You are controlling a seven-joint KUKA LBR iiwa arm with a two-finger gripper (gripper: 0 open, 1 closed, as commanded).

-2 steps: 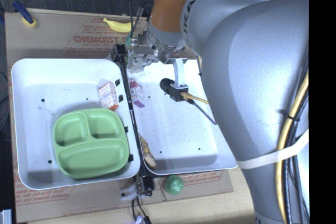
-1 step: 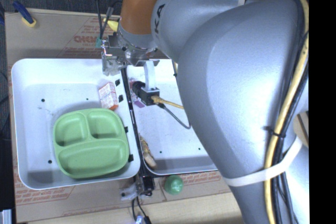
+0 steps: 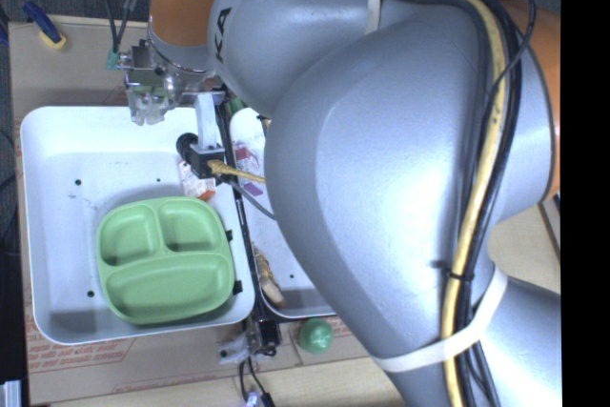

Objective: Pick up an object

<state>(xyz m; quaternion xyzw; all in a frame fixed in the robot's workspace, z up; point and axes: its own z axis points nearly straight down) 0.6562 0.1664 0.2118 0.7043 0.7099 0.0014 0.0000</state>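
Note:
A light green divided plate (image 3: 167,257) lies in the lower half of the left bin (image 3: 57,167). My gripper (image 3: 148,105) hangs over the far rim of the left bin, above and to the left of the plate, with nothing visibly held. A white bottle-like object with a red-marked label (image 3: 250,140) lies at the far left of the right bin, mostly hidden by the arm. A small white and orange item (image 3: 195,184) sits by the left bin's right wall, just beyond the plate.
The grey arm (image 3: 400,157) covers most of the right bin (image 3: 295,305). A tan object (image 3: 267,283) lies at that bin's near left corner. A green ball (image 3: 315,335) rests on the bench in front of it. A blue and yellow tool (image 3: 43,24) lies at the far left.

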